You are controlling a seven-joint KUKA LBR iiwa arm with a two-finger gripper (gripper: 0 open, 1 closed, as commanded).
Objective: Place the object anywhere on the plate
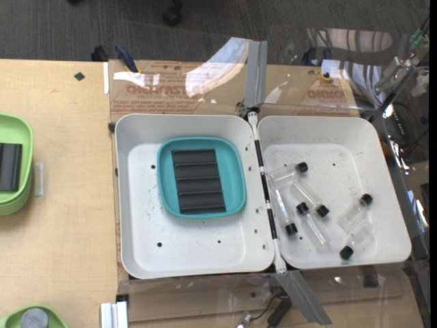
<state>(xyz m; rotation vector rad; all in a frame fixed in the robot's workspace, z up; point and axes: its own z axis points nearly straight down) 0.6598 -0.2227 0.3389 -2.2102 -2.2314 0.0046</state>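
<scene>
A teal plate (233,183) with a dark ribbed insert lies in the left white bin (136,203). Several clear plastic tubes with black caps lie scattered in the right white bin (382,156): one (285,174) near the divider with its cap toward the bin's middle, a pair (307,214) crossing at the centre, and others (356,214) toward the lower right.
A green tray (20,142) holding a dark block sits at the left edge of the wooden bench. A clear sheet and cardboard lie behind the bins. Metal framework and cables (403,67) stand at the upper right. A round green lid (34,318) is at the bottom left.
</scene>
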